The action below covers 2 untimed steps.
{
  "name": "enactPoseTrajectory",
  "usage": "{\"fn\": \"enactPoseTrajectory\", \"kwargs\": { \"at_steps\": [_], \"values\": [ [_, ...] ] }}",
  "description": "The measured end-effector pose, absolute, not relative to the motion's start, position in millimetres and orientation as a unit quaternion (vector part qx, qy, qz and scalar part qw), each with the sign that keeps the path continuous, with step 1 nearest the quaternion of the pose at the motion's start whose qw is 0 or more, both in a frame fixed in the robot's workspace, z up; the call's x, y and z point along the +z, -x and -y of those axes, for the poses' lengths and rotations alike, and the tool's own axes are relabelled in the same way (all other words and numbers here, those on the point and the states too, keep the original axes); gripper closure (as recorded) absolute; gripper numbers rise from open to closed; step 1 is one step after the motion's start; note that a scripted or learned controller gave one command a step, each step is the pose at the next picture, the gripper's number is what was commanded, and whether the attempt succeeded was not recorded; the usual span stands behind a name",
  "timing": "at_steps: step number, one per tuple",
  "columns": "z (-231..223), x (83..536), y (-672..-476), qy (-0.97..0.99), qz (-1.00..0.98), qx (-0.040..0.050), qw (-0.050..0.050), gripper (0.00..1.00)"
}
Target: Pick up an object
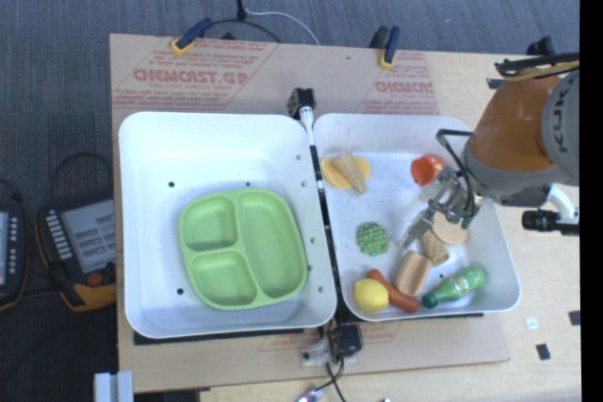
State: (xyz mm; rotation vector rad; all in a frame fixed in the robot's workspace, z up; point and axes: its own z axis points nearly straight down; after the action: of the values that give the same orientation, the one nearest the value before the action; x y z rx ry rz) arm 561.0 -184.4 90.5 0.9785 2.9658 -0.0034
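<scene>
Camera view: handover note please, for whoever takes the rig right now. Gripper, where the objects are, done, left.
Gripper: low in the right bin, over the toy food; nothing visibly between its fingers.
Objects, all in the right bin: corn piece, red tomato, green broccoli, tan cylinder, lemon, carrot, green bottle.
Left bin: green divided tray.
Done: arm is down among the objects.
Left: grasp one and lift it.

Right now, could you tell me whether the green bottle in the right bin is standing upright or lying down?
Lying down. The green bottle rests on its side along the near wall of the right bin, its dark cap end toward the carrot.
</scene>
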Motion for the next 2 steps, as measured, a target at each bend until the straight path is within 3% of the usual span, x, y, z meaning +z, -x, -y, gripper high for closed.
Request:
{"fn": "enactPoseTrajectory", "kwargs": {
  "at_steps": [1, 2],
  "values": [
    [222.4, 89.6, -588.0, -0.401, -0.916, 0.0019, 0.006, 0.00],
    [200.2, 90.3, -581.5, -0.314, -0.949, -0.0018, 0.009, 0.00]
  ]
}}
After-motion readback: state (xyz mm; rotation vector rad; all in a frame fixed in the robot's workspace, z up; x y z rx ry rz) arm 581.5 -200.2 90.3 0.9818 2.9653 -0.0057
